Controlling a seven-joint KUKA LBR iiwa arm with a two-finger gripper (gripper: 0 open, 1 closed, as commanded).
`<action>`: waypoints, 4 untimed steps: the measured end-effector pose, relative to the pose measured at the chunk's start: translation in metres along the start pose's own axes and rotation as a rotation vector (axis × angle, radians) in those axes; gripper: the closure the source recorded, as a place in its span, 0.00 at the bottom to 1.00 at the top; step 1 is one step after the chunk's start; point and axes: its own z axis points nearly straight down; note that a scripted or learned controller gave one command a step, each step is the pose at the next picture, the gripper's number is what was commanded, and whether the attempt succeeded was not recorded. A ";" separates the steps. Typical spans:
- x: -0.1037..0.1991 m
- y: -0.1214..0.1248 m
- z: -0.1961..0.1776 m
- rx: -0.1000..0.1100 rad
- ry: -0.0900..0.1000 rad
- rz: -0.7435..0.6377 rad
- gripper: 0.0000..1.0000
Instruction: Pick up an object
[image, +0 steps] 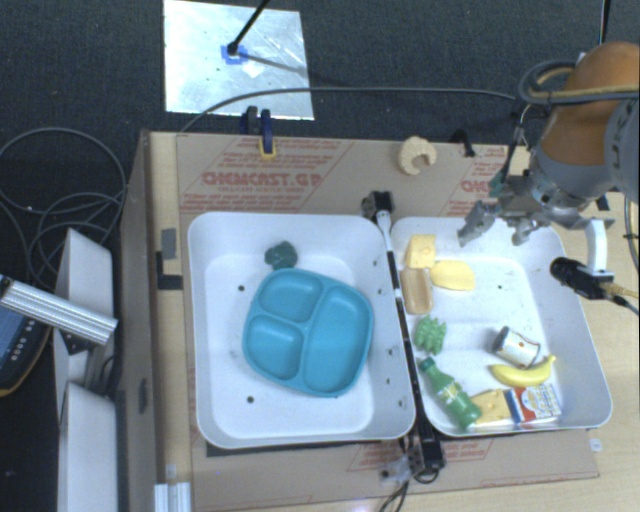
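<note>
I am holding the two-finger gripper (497, 225) above the far edge of the right shallow white bin (580, 345), its fingers spread apart and pinching nothing. I judge this as the approach step: no object is selected or contacted yet.

Candidate objects are lying in the right bin. Nearest the gripper are a pale yellow block (421, 251) and a rounded yellow piece (453, 276), touching or almost touching each other at the bin's far left corner. A tan oblong piece (416, 291) is lying along the left wall, with a small green leafy toy (430, 334) below it. Toward the near side I am seeing a green bottle (449, 391), a small white can (515, 346), a yellow banana (523, 374) and a flat printed carton (530, 404), packed close together.

The next move calls for lowering over one item with the fingers straddling it. The near cluster is crowding any grasp there; the bin walls are limiting finger clearance beside the yellow pieces.

The left white bin (215, 300) is holding a blue divided plate (305, 333) and a small dark green lump (281, 255).
</note>
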 end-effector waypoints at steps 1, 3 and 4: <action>-0.070 -0.058 0.065 0.003 -0.001 0.003 0.00; -0.088 -0.048 0.128 0.002 -0.001 0.002 0.00; -0.087 0.032 0.011 -0.007 -0.002 -0.002 0.00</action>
